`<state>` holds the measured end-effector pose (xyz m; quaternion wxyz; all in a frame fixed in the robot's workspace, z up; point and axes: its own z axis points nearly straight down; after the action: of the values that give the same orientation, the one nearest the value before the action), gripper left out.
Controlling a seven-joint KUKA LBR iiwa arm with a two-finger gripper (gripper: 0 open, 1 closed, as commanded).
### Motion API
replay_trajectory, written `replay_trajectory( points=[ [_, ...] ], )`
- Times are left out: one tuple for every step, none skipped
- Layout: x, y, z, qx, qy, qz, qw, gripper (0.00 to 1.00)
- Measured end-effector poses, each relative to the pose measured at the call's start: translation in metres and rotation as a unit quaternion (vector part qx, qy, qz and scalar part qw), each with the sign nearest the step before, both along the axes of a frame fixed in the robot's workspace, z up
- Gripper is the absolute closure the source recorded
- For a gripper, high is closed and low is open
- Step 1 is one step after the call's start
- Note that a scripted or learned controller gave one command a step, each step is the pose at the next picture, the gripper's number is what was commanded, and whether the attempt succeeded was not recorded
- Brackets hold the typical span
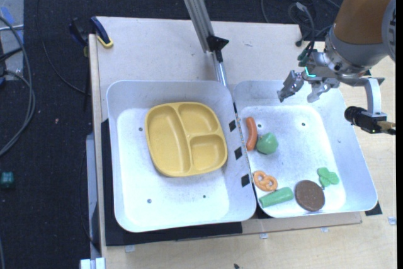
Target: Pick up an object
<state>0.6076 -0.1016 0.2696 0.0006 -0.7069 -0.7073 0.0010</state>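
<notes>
My gripper (301,89) hangs open above the far edge of the right bin (296,116), with nothing between its fingers. Below it, near the bin's left wall, lie an orange sausage (251,133) and a green round piece (267,143). Along the bin's near side sit an orange pretzel (265,182), a green pickle-like piece (276,197), a brown round patty (310,194) and a small green leafy piece (327,176). All these things are well apart from the gripper.
The left bin (132,192) holds a yellow divided plate (186,137). A slanted metal pole (196,3) runs from the top down to the join between the bins. Cables lie on the dark floor around the bench.
</notes>
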Motion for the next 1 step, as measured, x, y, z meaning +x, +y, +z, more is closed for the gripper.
replay_trajectory(
  points=[
    [0.0004, 0.0000, 0.0010, -0.0001, -0.001, 0.000, 1.0000, 0.00]
  ],
)
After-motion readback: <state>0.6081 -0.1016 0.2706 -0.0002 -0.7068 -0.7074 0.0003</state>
